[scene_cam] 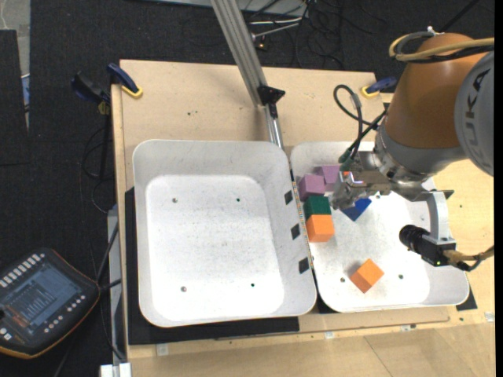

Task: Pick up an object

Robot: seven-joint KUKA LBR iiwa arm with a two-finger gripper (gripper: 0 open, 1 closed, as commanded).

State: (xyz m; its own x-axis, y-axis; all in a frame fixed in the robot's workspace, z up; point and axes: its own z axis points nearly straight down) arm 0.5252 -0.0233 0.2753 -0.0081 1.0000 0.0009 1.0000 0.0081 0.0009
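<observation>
Two shallow white bins sit side by side on the bench: the left bin [157, 210] and the right bin [409, 289]. The gripper [350, 191] hangs over the right bin's upper left part, at about ten o'clock from the bin's centre; whether it is wide or narrow cannot be told. A blue block [359, 207] lies just beneath it. At nine o'clock from it a purple block [315, 182], green block [317, 205] and orange block [320, 227] cluster. Another orange cube [366, 276] lies at six o'clock, well apart.
</observation>
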